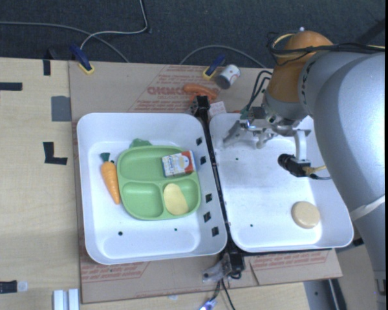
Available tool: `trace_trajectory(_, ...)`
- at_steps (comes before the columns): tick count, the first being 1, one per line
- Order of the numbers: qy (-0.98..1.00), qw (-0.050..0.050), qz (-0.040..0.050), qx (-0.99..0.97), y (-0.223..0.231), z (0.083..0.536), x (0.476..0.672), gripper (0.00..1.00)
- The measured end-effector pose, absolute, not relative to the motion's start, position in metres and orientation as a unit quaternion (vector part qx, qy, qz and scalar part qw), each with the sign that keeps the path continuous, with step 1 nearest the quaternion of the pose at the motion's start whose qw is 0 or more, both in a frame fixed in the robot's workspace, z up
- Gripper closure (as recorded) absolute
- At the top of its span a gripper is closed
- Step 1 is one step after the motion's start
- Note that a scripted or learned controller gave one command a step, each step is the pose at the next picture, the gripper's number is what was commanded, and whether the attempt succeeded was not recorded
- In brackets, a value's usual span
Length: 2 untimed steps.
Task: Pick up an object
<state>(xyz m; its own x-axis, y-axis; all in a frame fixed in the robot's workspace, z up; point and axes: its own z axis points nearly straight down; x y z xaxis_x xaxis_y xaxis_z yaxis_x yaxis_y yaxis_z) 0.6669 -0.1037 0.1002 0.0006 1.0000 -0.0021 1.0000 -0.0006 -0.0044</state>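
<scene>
1. My tool (246, 134) hangs over the far left part of the right white bin (265, 231), its two fingers spread apart with nothing between them.
2. The nearest thing to pick is the round beige disc (306, 214), lying flat in the same bin's near right corner.
3. From my tool it sits toward the camera and to the right, well apart; being round, it has no long axis to match.
4. The orange toy carrot (110, 181) and green divided plastic tray (156, 183) lie in the left white bin (103, 237), across the divider.
</scene>
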Motion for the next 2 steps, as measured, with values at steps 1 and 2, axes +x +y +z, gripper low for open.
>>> trace_trajectory(1,-0.707,-0.001,0.0009,-0.707,-0.0974,0.0855,0.665,0.0)
trace_trajectory(2,-0.708,-0.002,0.0002,-0.706,-0.1023,0.0857,0.6614,0.0)
